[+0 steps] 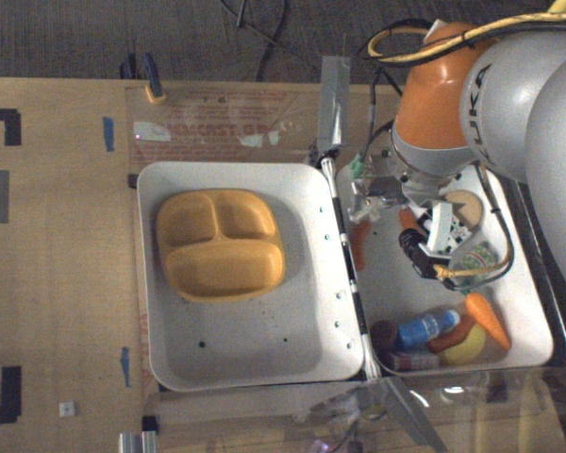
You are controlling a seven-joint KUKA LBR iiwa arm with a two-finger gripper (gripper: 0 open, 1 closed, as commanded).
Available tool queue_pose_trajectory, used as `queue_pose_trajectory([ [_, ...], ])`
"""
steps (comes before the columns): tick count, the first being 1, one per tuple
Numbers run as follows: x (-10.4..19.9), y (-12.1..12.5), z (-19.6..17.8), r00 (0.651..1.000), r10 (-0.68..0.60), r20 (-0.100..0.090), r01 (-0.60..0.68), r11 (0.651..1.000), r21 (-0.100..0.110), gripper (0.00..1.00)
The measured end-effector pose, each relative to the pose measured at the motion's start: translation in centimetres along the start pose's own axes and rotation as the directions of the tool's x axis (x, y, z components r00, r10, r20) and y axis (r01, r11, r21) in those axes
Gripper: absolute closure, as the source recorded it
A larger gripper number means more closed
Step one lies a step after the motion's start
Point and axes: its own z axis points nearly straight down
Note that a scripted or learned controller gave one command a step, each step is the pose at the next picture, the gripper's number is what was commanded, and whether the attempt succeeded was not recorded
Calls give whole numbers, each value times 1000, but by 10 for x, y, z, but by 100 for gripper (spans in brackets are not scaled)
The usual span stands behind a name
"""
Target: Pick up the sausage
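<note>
A reddish, elongated piece that looks like the sausage (358, 246) lies lengthwise against the left wall of the right bin (533, 333). My gripper (364, 204) hangs over the upper left part of that bin, just above the far end of the sausage. The orange band and the wrist cover most of the gripper from this angle. I cannot tell whether it touches the sausage.
A yellow divided plate (220, 243) lies upside down in the left bin (255, 347). At the right bin's near end lie a blue bottle (424, 329), an orange carrot (488, 321), a yellow fruit (465, 348), a brown-red piece (450, 337) and a dark round item (385, 333). A packet (476, 256) lies under the arm.
</note>
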Motion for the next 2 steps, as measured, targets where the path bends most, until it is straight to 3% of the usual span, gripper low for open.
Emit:
queue_pose_trajectory([
  [1, 0, 0, 0, 1000, 0, 0, 0, 1000, -1, 0],
  [2, -66, 0, -1, 999, -38, 1, 38, 999, -3, 0],
])
